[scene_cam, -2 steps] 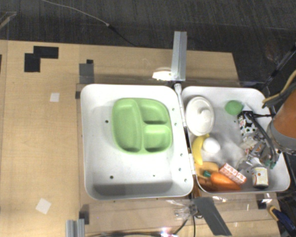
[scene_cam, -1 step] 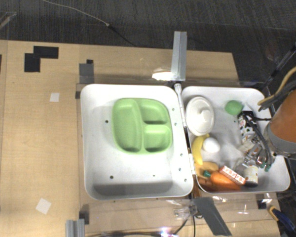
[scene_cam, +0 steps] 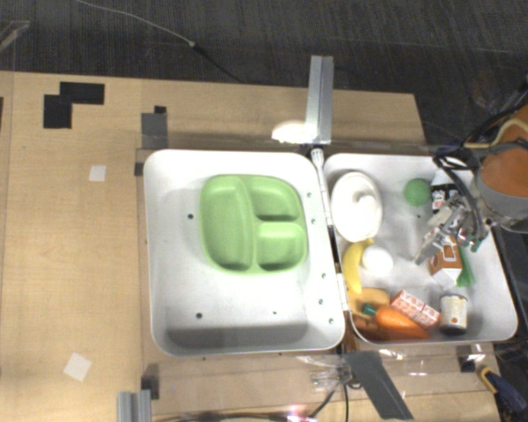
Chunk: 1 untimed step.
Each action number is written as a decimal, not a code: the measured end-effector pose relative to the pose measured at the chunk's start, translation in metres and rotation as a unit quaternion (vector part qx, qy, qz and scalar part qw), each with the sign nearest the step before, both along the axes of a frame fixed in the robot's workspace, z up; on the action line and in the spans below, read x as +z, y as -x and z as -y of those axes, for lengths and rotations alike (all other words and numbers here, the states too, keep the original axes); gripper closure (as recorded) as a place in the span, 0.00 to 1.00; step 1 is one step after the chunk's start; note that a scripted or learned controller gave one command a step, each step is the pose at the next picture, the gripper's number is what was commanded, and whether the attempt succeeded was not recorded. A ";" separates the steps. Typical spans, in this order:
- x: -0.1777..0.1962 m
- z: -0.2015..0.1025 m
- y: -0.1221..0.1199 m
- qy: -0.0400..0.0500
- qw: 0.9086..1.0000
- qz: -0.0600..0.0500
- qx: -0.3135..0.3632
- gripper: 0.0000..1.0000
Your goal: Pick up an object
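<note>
Camera view, looking down on the bench [scene_cam: 62, 262], two white bins side by side. The left bin [scene_cam: 172, 236] carries a green divided tray [scene_cam: 251, 222], sitting a little far of centre, three compartments showing, one long on the left and two smaller on the right.

Over to the right bin [scene_cam: 502, 310], and it's crowded. Far-left corner: a white bowl [scene_cam: 355, 206], hard against the wall shared with the left bin. Just near of it, a banana [scene_cam: 353, 268] running along that same wall, with a white ball [scene_cam: 377, 260] touching its right side. In the near-left corner, a carrot [scene_cam: 398, 323], orange, lying flat. Beside it to the right, a small red and white box [scene_cam: 414, 306]; there's print on it, too small to read. Further right, a small jar [scene_cam: 453, 313] with a dark lid and a label, also unreadable. At the far side, a green ball [scene_cam: 416, 191] on its own.

Now the arm [scene_cam: 510, 178], coming in from the right, orange band showing. The gripper [scene_cam: 442, 236] hangs over the right half of the right bin, cables trailing around it. Right beneath it, a brown carton [scene_cam: 446, 258] with white marks and a green cap at its near-right end; writing not legible. Whether the fingers are spread or closed on that carton I can't tell from here.
</note>
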<state>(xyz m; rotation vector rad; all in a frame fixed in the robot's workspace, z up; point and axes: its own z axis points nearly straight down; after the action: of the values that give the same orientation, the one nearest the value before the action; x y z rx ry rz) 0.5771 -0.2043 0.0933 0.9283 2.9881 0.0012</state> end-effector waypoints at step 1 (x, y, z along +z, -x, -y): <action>-0.004 -0.025 0.022 -0.001 0.997 0.002 -0.072 0.00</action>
<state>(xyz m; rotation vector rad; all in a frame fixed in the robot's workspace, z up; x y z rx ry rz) 0.5550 -0.1798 0.0898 1.1389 2.9114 0.0034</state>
